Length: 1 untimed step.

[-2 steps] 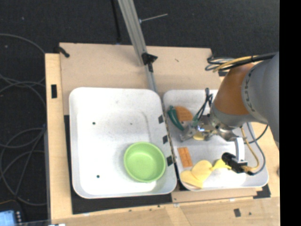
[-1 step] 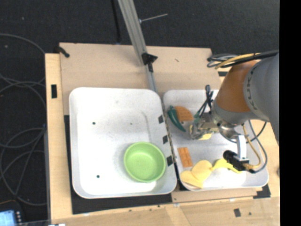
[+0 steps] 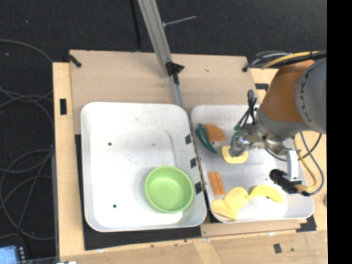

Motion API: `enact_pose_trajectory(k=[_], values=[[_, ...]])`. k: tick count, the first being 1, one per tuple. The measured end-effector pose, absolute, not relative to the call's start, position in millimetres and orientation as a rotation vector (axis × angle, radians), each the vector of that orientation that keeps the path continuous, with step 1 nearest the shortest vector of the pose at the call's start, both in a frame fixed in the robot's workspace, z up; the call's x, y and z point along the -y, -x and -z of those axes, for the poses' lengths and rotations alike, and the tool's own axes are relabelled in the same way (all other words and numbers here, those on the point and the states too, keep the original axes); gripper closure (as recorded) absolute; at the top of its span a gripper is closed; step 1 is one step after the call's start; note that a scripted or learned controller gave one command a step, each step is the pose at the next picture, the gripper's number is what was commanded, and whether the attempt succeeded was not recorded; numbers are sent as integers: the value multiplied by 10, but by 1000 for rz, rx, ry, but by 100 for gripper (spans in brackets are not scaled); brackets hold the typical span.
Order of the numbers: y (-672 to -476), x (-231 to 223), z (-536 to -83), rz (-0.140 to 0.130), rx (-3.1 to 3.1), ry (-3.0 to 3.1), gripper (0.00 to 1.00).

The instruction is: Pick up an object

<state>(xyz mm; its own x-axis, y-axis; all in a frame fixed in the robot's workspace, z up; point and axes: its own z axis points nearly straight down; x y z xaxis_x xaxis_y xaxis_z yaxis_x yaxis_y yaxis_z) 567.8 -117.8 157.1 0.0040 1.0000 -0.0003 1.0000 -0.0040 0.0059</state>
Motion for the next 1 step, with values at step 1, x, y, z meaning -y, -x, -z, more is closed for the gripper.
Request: enact_pose_trajectory(k=[1], values=[[-5704,1192,-2221,-8,-2219,-2213,100]])
